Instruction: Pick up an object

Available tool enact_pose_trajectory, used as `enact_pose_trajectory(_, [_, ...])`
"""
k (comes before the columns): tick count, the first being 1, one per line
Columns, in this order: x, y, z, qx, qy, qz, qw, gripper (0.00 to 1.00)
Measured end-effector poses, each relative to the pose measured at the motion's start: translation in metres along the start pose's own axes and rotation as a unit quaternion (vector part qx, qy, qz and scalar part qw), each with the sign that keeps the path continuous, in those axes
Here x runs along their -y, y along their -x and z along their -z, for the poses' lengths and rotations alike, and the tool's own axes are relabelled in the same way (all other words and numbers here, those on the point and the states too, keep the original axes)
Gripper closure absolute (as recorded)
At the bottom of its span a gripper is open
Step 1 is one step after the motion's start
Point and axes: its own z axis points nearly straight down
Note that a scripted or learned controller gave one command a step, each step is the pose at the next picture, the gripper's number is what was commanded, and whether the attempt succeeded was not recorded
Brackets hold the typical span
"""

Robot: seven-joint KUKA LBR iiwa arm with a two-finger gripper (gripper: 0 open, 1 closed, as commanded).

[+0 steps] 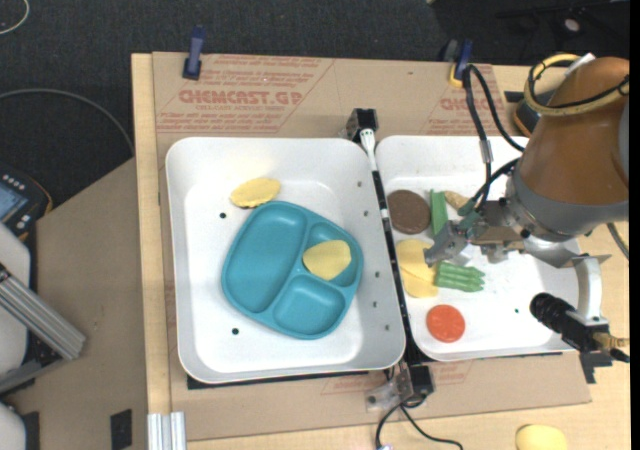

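**Mia:** What sat nearest in the right white plastic bin [560,343]?

**Ben:** A round red-orange toy slice [446,322] lay near the front wall. Just behind it were a bunch of green toy beans [462,280] and a flat yellow toy wedge [414,268], side by side.

**Mia:** And where was the robot's metal two-finger gripper [447,243]?

**Ben:** It was low over the middle of that bin, right above the beans and the wedge. Its fingers looked a little apart, with nothing between them. Nothing was picked up yet.

**Mia:** What should it have done to grab well?

**Ben:** It probably needed to pick just one toy. The beans and the wedge were very close, so the fingers could bump both. Going straight down with one finger on each side of the beans seemed best.

**Mia:** What lay farther back?

**Ben:** A round brown toy patty [407,210] and a thin dark green toy strip [438,212].

**Mia:** And the left white plastic bin [190,268]?

**Ben:** It held a blue plastic tray with three sections [270,273]. A pale yellow toy piece [327,258] sat in one section, and another yellow toy piece [255,192] lay behind the tray.
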Motion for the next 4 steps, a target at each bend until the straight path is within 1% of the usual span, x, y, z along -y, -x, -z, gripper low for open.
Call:
enact_pose_trajectory(1, [0.000,0.000,-0.046,0.001,0.001,-0.004,1.0000,0.00])
enact_pose_trajectory(2, [-0.002,0.001,-0.033,0.003,0.006,-0.004,1.0000,1.00])
enact_pose_trajectory(4, [-0.003,0.001,-0.013,0.003,0.008,-0.005,1.0000,1.00])
